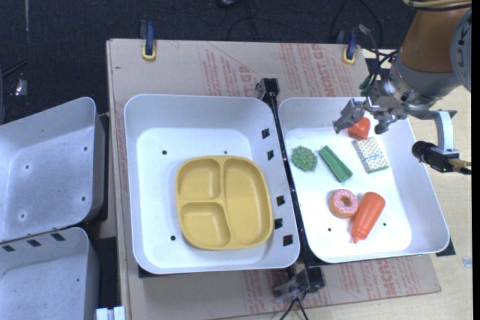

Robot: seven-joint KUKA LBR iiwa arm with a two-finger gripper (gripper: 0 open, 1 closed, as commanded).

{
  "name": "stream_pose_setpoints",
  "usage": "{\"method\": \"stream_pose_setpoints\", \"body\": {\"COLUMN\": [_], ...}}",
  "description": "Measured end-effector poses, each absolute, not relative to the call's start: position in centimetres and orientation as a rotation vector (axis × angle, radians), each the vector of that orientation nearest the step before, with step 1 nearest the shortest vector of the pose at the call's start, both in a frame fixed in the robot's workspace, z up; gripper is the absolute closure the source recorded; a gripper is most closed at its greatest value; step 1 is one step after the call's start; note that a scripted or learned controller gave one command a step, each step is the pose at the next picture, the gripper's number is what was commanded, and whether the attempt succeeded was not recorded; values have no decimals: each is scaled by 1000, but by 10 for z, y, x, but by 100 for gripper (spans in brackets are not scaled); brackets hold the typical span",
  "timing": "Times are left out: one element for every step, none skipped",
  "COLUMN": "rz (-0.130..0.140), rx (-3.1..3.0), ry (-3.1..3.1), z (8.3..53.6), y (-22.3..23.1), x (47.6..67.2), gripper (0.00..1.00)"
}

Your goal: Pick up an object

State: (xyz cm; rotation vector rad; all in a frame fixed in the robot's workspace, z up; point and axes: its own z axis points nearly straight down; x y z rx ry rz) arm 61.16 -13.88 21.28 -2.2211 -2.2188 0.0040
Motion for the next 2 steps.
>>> {"method": "stream_pose_setpoints", "body": {"rz": [5, 4], "rx": [-2221, -2220], "ry": [-2217, -2218], "z": [168, 125], "y": [-141, -141], "x": [607, 603], "gripper": [0, 0]}}
